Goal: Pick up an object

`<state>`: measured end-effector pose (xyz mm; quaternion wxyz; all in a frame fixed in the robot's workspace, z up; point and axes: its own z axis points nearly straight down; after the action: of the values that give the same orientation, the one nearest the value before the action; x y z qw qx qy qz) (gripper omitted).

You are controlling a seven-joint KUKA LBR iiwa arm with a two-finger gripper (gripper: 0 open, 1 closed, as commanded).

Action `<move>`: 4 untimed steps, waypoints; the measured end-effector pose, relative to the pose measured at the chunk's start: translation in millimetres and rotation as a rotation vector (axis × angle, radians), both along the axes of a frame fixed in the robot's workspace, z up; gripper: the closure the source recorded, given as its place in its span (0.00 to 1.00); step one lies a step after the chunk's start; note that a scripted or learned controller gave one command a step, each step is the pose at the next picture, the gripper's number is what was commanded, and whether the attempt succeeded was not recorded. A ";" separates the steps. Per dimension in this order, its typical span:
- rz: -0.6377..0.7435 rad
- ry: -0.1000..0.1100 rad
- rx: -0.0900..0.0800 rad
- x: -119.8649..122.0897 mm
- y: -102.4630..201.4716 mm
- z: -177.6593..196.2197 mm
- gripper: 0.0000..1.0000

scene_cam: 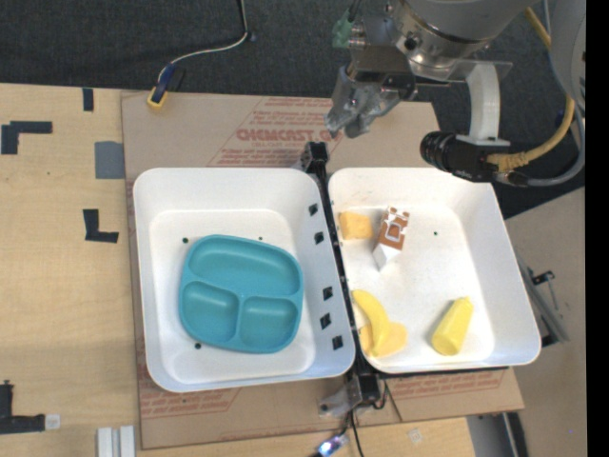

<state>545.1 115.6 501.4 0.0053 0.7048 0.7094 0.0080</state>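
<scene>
1. The tool (pixel 354 114) hangs above the cardboard sheet (pixel 238 131), just beyond the far edge of the 2 bins, close to where they meet; whether it is open or closed I cannot tell, and nothing shows in its grip.
2. The left bin (pixel 157 198) holds a teal plate (pixel 241 293) with 3 compartments, lying flat near its middle.
3. The right bin (pixel 495 246) holds 4 things:
   - a small yellow block (pixel 354 225) near its far left corner, close to the divider;
   - a brown and white box (pixel 392 233) just beside the block, tilted;
   - a banana (pixel 377 327) at the near left corner, against the bin's wall;
   - a yellow cylinder (pixel 452 326) near the near edge, lying on a slant, apart from the banana.
4. A blue and yellow cable end (pixel 160 88) lies on the surface by the sheet's far left corner.
</scene>
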 end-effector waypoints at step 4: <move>-0.005 0.020 -0.005 -61.0 -47.0 -37.8 1.00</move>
<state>484.1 68.6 463.5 -0.0001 0.7064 0.7078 -0.0012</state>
